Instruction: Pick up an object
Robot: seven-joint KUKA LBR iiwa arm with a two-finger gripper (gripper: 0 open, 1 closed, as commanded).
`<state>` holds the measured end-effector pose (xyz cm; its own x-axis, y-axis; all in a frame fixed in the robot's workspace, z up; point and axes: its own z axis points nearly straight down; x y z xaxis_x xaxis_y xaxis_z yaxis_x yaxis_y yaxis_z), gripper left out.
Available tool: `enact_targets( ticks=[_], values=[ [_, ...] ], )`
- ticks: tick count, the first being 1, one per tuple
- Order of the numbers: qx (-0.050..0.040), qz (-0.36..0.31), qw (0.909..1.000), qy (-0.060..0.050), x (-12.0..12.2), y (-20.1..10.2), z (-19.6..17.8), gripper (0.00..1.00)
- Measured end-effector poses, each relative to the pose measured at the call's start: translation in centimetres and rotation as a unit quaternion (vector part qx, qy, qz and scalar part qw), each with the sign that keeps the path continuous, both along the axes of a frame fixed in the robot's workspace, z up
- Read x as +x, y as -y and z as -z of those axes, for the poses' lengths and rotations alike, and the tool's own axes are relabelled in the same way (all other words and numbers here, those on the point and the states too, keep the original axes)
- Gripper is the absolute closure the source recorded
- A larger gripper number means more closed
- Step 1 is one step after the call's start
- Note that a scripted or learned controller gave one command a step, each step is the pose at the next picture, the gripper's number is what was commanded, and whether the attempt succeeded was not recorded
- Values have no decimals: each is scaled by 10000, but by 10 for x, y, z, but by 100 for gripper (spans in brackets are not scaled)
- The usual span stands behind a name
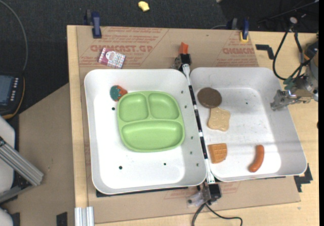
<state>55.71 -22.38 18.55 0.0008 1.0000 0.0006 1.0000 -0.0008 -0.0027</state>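
The gripper (pixel 281 99) hangs at the right bin's (pixel 283 139) right rim, near its far corner; whether it is spread or pressed together cannot be told. Inside that bin, a sausage (pixel 257 158) lies near the near right corner, an orange cracker (pixel 217 152) and a toast slice (pixel 219 119) along the left wall, a brown patty (pixel 209 97) farther back. The left bin (pixel 101 134) carries a green divided plate (pixel 150 120).
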Motion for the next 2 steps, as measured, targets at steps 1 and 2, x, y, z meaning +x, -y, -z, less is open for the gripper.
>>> enact_targets(
  ticks=[1,2],
  values=[
    [0,-12,10000,10,-7,-15,-8,100],
    [-18,-12,10000,26,17,-9,15,100]
  ],
)
